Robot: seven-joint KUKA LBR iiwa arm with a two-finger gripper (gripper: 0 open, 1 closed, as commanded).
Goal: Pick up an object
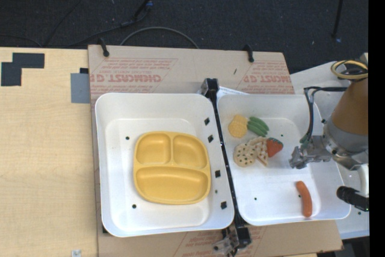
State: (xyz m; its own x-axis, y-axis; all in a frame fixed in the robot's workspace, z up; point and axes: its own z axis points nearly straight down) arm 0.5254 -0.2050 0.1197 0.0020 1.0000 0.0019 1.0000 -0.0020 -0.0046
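With the gripper (299,159) low in the right bin (283,106), its state impossible to tell, you should target the sausage (304,198) lying apart near the front: likely light, smooth, slippery; grasp across its middle.

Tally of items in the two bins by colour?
Yellow: 2, the yellow divided plastic tray in the left bin and the yellow corn cob toy
Green: 1, the green pepper toy
Tan: 1, the tan speckled cookie toy
Red: 1, the red strawberry toy
Orange: 1, the orange sausage toy
Total: 6
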